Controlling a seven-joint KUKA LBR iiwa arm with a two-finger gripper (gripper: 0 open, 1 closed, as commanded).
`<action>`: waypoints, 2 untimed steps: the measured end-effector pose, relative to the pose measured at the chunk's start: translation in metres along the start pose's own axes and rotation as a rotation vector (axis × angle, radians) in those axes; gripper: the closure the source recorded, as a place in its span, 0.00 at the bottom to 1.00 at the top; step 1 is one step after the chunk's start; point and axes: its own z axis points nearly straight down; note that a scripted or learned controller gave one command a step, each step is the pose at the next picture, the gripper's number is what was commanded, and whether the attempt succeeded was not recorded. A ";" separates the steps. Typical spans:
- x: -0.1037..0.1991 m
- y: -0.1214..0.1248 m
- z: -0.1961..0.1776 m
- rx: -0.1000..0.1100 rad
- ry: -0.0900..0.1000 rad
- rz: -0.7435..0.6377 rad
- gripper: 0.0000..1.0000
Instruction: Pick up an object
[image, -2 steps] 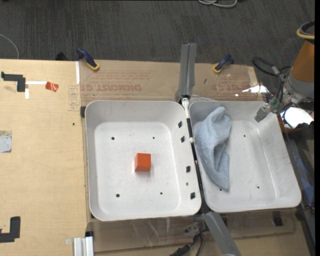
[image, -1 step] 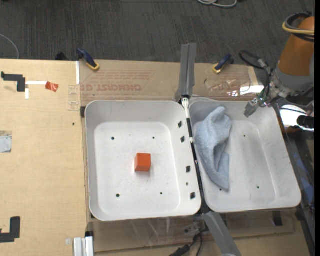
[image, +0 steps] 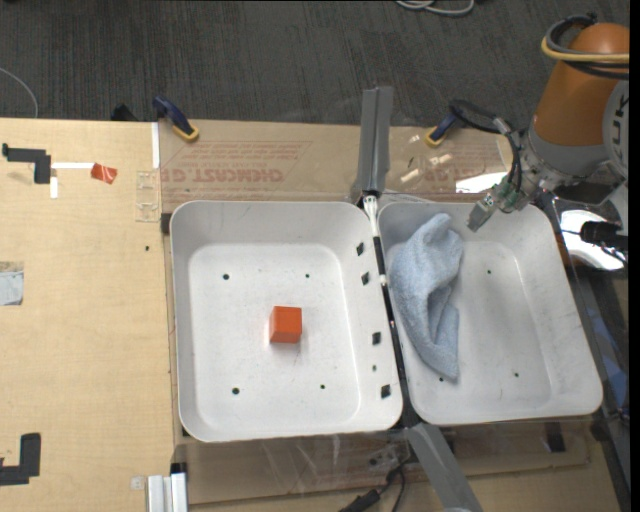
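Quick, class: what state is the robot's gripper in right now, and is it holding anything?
Gripper: above the right bin's back edge, beside the grey cloth; open or closed cannot be told, and nothing shows between its fingers.

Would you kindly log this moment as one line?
arm: top right, above right bin | blue cloth: right bin | orange cube: left bin, untouched

Orange cube (image: 286, 325) mid left bin; crumpled grey-blue cloth (image: 430, 290) right bin.

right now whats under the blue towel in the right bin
The blue towel lies crumpled on the white floor of the right bin, against its left wall. Whatever its folds might cover is hidden from this view.
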 end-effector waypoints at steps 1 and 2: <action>0.002 0.001 0.053 0.000 0.001 -0.154 1.00; 0.006 -0.010 0.053 0.000 0.000 -0.191 1.00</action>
